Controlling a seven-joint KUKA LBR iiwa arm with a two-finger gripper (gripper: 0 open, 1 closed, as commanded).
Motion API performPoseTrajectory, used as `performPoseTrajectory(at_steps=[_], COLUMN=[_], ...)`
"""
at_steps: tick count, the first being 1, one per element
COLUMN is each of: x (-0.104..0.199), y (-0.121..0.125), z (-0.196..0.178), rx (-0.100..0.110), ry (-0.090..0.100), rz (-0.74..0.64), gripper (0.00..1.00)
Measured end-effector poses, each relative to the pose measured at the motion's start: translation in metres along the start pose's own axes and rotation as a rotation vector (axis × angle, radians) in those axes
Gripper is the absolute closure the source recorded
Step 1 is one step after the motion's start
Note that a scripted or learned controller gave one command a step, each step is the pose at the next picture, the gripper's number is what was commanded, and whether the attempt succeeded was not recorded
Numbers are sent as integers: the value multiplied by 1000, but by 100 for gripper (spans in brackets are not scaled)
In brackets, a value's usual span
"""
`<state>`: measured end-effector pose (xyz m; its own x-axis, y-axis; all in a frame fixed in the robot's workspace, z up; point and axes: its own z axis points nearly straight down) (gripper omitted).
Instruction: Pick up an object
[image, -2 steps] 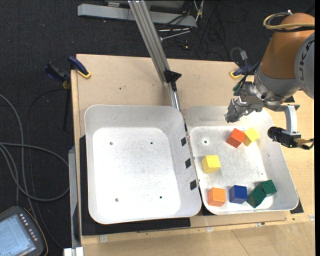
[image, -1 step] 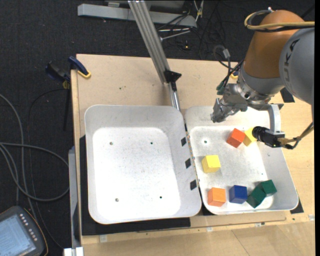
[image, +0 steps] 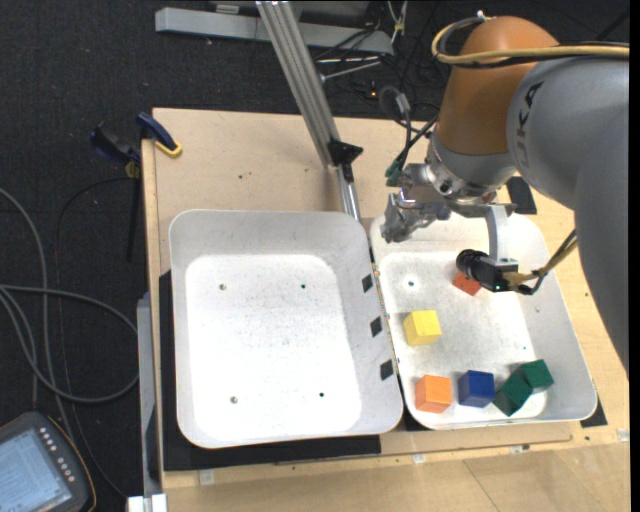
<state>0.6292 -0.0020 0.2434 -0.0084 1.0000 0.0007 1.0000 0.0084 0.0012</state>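
Observation:
My gripper (image: 398, 222) hangs over the far left corner of the right bin (image: 560, 330), below the grey arm with its orange band. Nothing shows in its grasp. A yellow cube (image: 422, 327) lies in the bin, nearer the camera than the gripper and well apart from it. A small red block (image: 466, 285) lies to the right of the gripper, partly hidden by a black fitting on the arm. Along the bin's near edge sit an orange cube (image: 433, 392), a blue cube (image: 477, 388) and two green blocks (image: 525, 385).
The left bin (image: 265, 320) stands side by side with the right one, with black clips along their shared edge. A slanted metal rail (image: 310, 95) runs down to the bins' far edge. A blue and yellow clamp (image: 150, 135) sits at the bench's far left corner.

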Motion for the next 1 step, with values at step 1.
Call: performPoseTrajectory(at_steps=[1], x=[49], y=[-3], z=[12], rx=[4], ry=[1], rz=[1], gripper=[100])
